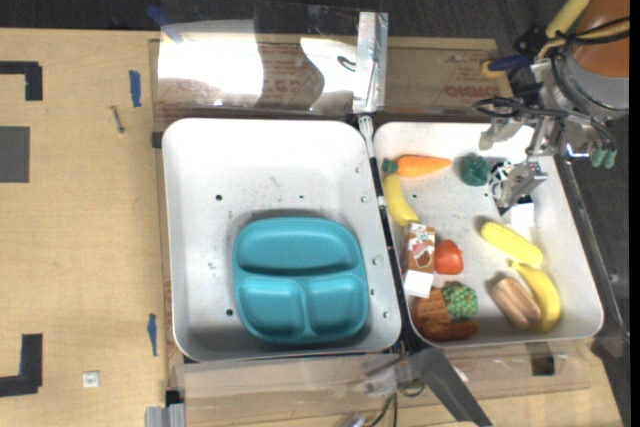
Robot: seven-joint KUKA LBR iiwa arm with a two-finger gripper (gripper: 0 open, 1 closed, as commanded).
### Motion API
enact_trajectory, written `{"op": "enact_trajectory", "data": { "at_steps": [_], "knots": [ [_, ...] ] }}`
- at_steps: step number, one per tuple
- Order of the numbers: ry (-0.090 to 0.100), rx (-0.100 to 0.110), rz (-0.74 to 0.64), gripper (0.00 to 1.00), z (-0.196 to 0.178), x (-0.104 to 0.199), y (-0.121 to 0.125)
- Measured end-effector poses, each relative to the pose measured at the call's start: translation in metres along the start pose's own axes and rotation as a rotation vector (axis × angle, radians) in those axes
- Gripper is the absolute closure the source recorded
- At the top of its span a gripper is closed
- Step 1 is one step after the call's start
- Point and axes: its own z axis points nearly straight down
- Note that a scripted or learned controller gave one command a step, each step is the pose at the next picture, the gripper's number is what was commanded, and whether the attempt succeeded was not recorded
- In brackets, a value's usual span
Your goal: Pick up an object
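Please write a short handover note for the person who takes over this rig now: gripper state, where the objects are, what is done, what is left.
Gripper: low over the right bin, near its far right corner, beside the green toy; nothing seen between its fingers.
Right bin: carrot, three bananas, tomato, small carton, hot dog bun, and a brown and green piece at the near edge.
Left bin: teal divided tray.
Done: no object picked yet.
Left: grasp one object and lift it.
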Motion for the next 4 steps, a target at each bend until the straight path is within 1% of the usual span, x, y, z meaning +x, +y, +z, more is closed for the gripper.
{"op": "enact_trajectory", "data": {
  "at_steps": [1, 2, 3, 4],
  "knots": [
    [0.008, -0.004, -0.248, 0.00, 0.115, 0.056, 0.006],
    [-0.010, 0.002, -0.255, 0.00, 0.174, -0.013, -0.018],
    [-0.001, 0.007, -0.156, 0.00, 0.175, 0.046, 0.007],
    [-0.005, 0.001, -0.140, 0.00, 0.176, -0.006, -0.003]
  ]
}}
